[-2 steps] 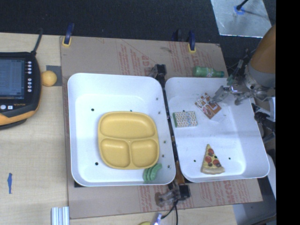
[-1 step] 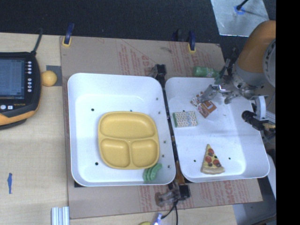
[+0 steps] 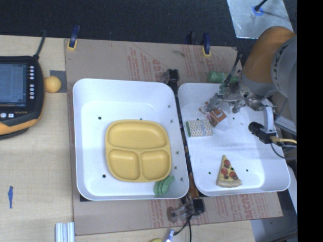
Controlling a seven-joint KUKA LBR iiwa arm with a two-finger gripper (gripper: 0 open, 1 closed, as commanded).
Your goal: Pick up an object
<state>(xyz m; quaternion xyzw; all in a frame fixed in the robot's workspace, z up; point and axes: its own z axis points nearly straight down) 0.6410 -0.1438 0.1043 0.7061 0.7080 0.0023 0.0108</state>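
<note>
Gripper (image 3: pixel 216 106) sits just above small brown box (image 3: pixel 217 117) in right bin (image 3: pixel 262 183).

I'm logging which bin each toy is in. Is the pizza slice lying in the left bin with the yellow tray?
No. The pizza slice lies in the right bin, near its front edge, while the yellow tray sits in the left bin.

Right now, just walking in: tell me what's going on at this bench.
A grey KUKA arm with an orange band reaches in from the right, its gripper low over the far part of the right bin, just above a small red-brown box. A patterned packet and a toy pizza slice also lie in that bin. The left bin holds a yellow divided tray and a green toy. Nothing is lifted yet.
</note>
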